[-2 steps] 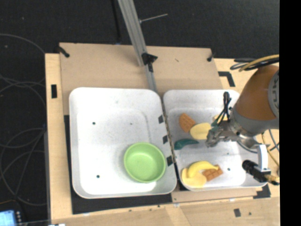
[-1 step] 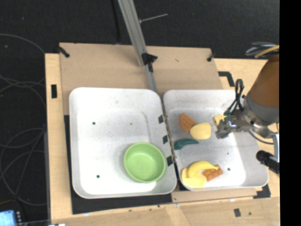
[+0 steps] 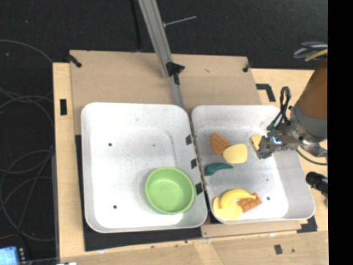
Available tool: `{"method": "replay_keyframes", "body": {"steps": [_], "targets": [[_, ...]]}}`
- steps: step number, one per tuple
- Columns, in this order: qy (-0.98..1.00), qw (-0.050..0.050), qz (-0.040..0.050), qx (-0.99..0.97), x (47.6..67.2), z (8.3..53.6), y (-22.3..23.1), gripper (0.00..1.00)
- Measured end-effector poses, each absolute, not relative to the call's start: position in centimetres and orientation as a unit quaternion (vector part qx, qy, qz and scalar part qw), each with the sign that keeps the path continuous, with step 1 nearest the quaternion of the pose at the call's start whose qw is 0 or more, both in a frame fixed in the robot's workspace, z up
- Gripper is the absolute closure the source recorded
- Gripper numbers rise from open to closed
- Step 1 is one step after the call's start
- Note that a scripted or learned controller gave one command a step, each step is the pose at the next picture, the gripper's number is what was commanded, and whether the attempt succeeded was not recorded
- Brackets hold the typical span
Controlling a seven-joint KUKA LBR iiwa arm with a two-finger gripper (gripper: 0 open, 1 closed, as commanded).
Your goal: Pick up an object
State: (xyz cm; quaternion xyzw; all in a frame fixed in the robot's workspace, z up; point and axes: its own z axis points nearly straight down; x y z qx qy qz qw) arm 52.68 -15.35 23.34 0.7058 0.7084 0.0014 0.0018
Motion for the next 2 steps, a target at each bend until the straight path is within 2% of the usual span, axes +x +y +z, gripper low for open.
{"method": "replay_keyframes", "body": {"steps": [2], "targets": [[0.710,0.000,0.0009,0.705,55.0,22.4,-5.3,1.00]]}}
